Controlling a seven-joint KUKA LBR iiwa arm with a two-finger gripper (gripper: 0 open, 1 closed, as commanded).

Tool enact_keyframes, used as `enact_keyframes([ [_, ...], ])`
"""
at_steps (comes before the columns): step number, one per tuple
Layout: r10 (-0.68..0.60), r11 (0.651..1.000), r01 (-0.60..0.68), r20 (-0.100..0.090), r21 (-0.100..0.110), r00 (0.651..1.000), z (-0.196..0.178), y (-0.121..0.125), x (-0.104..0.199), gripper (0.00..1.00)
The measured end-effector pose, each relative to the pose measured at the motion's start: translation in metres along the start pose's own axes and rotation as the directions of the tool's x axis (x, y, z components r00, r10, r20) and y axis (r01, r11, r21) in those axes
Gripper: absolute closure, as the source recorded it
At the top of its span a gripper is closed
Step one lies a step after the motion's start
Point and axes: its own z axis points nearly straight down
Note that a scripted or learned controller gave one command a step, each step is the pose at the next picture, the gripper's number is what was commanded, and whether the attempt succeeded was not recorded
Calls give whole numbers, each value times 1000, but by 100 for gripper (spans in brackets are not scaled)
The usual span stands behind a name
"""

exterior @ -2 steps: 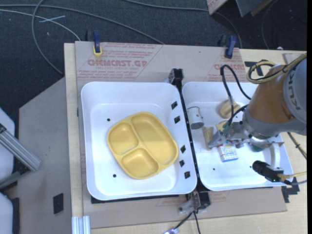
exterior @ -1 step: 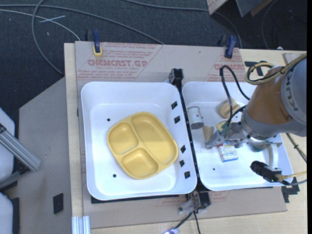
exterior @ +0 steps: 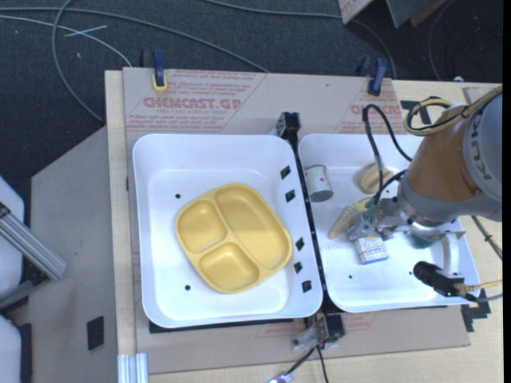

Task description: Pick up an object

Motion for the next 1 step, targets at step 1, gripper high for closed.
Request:
enact_keyframes([
  [1,-1,1000,1,1,-1,1000,-45,4,-5,100],
])
